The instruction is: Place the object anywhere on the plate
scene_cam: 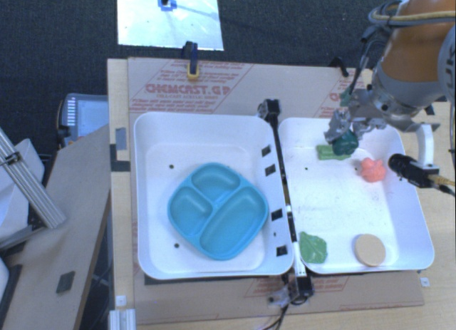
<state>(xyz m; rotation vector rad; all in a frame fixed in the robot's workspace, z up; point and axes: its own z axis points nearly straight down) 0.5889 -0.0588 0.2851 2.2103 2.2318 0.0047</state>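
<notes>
Bench: we see two shallow white bins side by side on a cardboard sheet, left bin [153,179] and right bin [406,229], with a black divider strip between them.
Plate: a blue sectioned plate [217,211] lies flat in the left bin, near its middle, three compartments visible, nothing on it.
Arm: grey with an orange band [420,18], it reaches in from the right, over the far part of the right bin.
Gripper: the gripper [342,136] is low over the far edge of the right bin, right at a dark teal object [346,145]. We cannot tell how its fingers stand.
Teal object: it touches or overlaps a light green piece [328,152] just to its left; we cannot tell which.
Other items, right bin: pink-orange lump [372,169] near the right wall; green leafy piece [312,247] in the near left corner; round tan disc [370,249] near the front, well apart from the green piece.
</notes>
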